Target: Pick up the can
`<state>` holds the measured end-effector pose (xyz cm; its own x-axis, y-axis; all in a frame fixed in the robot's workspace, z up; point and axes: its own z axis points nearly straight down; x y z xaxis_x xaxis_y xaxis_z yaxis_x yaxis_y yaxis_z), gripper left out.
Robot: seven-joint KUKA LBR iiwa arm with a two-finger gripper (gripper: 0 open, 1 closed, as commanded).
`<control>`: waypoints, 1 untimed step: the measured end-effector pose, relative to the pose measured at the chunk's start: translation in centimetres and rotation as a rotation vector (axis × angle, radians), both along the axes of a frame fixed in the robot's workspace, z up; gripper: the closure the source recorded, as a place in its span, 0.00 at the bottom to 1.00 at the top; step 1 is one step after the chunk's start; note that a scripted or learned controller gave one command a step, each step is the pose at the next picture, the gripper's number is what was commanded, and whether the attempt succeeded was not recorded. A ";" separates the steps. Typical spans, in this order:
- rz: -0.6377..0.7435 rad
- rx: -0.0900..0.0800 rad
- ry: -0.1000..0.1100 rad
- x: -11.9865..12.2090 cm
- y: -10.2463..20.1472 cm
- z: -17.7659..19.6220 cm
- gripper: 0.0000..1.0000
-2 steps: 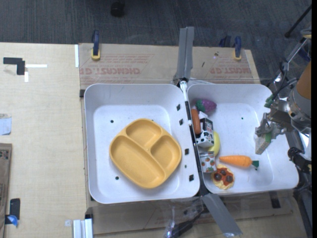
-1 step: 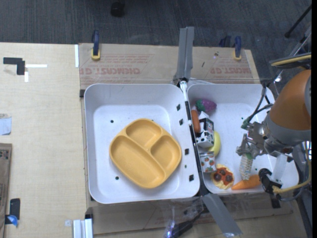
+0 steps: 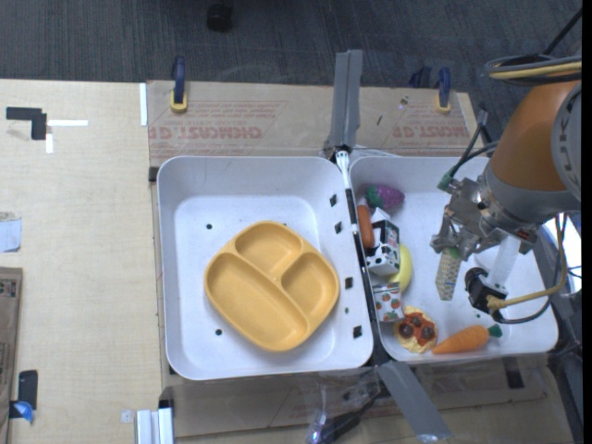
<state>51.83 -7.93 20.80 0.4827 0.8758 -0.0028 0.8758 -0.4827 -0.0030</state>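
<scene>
A small white can (image 3: 388, 301) with red and green print lies near the front left of the right bin (image 3: 518, 345), against the divider. My gripper (image 3: 455, 244) hangs over the middle of that bin, to the right of the can and well apart from it. A pale corn cob (image 3: 448, 275) sits directly under the gripper, its top end at the gripper's tip; whether it is held or just lying beneath is unclear.
Along the right bin's left side lie purple grapes (image 3: 385, 196), a hot dog (image 3: 364, 227), a black-and-white carton (image 3: 383, 248) and a banana (image 3: 403, 265). A pizza slice (image 3: 416, 330) and a carrot (image 3: 462, 340) lie at the front. The left bin (image 3: 185, 248) holds a yellow divided plate (image 3: 271, 286).
</scene>
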 end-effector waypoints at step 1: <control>0.022 -0.001 -0.001 5.4 -2.0 3.6 1.00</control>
<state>57.18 -9.91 24.45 0.4635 0.8861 -0.0032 0.8861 -0.4635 -0.0022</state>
